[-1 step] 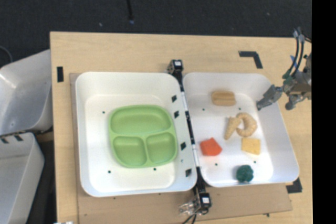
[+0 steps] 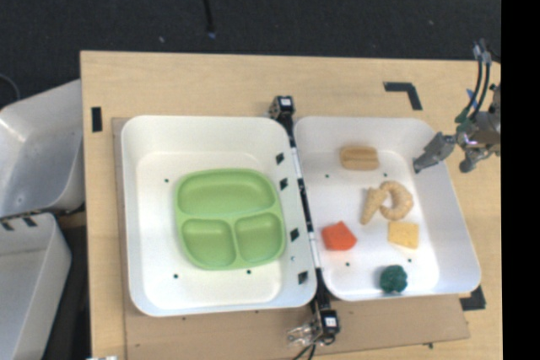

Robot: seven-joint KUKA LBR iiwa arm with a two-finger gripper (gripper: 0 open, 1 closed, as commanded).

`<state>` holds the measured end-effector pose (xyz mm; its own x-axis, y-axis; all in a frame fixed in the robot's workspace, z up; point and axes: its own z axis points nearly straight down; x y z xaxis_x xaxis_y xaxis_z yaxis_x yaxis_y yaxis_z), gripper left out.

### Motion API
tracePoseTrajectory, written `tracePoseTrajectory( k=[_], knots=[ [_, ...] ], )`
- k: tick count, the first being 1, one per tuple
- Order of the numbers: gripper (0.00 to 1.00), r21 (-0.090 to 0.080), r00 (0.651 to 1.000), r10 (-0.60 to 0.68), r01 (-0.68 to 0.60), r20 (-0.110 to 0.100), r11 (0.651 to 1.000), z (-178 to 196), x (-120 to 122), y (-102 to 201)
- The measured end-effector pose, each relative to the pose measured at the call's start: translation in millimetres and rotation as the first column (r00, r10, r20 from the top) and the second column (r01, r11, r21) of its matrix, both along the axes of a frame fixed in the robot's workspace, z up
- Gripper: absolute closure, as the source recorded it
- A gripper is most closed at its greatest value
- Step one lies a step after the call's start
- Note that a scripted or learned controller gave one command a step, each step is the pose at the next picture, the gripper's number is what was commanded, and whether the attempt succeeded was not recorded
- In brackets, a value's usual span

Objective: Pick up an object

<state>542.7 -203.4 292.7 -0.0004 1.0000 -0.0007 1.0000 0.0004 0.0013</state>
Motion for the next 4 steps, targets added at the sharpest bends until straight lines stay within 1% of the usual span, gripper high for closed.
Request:
tracePoseTrajectory(
  k=[1, 2, 3, 4],
  knots=[
    [0.0, 0.001, 1.0, 0.0, 0.0, -0.006, 1.0, -61, -5, 4],
    [0.0, -0.001, 1.0, -0.002, 0.002, -0.004, 1.0, -104, -1, 3],
    [0.0, 0.0, 1.0, -0.004, 0.004, -0.003, 1.0, -151, 2, 9],
    [1.0, -0.001, 1.0, -0.007, 0.007, 0.002, 1.0, -138, 3, 8]
  ],
)
